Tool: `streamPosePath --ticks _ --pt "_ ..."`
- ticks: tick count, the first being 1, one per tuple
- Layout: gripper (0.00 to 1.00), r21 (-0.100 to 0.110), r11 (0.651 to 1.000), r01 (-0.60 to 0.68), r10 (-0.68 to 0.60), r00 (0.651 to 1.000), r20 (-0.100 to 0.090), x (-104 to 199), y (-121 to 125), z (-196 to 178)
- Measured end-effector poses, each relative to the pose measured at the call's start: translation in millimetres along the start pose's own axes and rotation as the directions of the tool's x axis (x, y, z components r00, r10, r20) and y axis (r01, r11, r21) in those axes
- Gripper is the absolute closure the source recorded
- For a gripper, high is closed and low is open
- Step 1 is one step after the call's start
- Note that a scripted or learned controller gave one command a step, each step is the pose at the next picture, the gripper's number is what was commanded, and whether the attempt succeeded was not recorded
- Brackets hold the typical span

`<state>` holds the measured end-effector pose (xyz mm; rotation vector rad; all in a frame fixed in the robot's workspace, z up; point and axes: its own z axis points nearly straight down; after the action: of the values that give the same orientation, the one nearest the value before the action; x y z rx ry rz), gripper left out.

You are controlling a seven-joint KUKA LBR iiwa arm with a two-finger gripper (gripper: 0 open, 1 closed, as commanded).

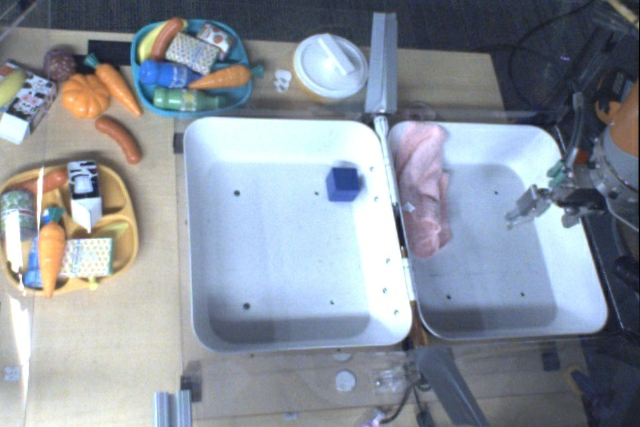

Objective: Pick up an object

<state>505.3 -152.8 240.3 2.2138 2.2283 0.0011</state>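
A small blue cube (343, 183) lies in the left white bin (210, 245), toward its upper right. A crumpled pink cloth (423, 187) rests along the left wall of the right white bin (500, 315). My gripper (545, 212) hangs over the right side of the right bin, well to the right of the cloth. It is open, with nothing between its fingers. The arm comes in from the right edge.
Outside the bins at the left are a blue bowl (190, 65) and a yellow tray (70, 230) of toy food, plus loose toy vegetables (100, 100). A white lidded container (330, 65) stands behind the left bin. Cables hang at the far right.
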Motion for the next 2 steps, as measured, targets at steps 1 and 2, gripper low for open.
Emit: streamPosePath --ticks 1,2 --pt "0.0 -0.001 0.957 0.29 -0.29 0.957 0.0 54.0 55.9 70.2" --pt "0.0 -0.001 0.943 0.333 -0.333 0.943 0.0 54.9 140.5 131.1"
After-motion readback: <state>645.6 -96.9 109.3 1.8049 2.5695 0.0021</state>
